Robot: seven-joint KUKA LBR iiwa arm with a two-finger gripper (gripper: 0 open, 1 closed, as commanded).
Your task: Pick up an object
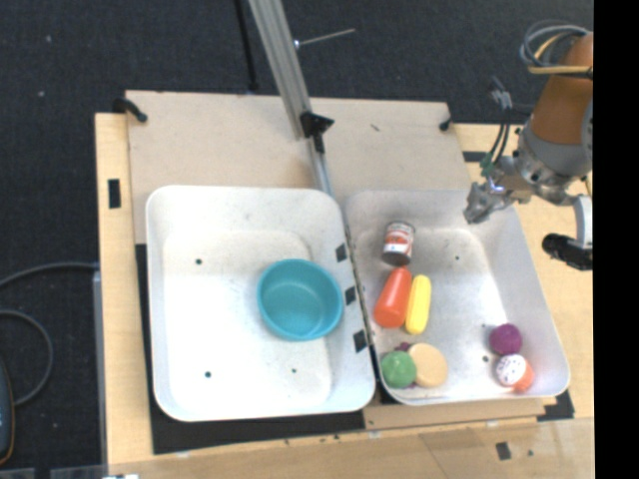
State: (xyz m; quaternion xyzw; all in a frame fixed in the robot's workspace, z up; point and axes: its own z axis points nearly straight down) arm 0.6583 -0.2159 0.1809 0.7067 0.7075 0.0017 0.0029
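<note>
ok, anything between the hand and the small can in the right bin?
Nothing visible. The hand hangs over the right bin's far right corner; the can stands to its left near the far wall, with bare bin floor between them. The orange and yellow pieces lie nearer the camera, off that line.

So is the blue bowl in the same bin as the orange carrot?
No, the blue bowl sits in the left bin; the orange carrot lies in the right bin.

Two shallow white bins (180, 218) here: one round blue plastic bowl (299, 299) in the left, seven small items in the right.
</note>
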